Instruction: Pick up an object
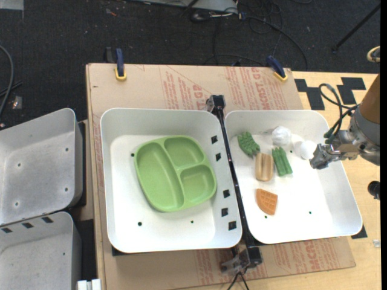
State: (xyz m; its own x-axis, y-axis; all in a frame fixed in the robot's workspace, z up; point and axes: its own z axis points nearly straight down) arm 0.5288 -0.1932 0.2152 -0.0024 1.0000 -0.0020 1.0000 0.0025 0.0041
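The right bin (338, 219) holds several small items: a dark green toy (248, 144), a tan cylinder (263, 166), a green stick-like piece (281, 161), an orange wedge (266, 201) and white crumpled objects (284, 138) near the far side. My gripper (319, 158) hangs over the right part of this bin. It is just right of a white lump (304, 148) and very close to it. I see nothing clearly held in it.
A green divided plate (175, 173) lies in the left bin (121, 222). A black divider (230, 180) runs between the bins. Two white trays (36, 162) sit off the bench at the left. Cables trail at the right by the arm.
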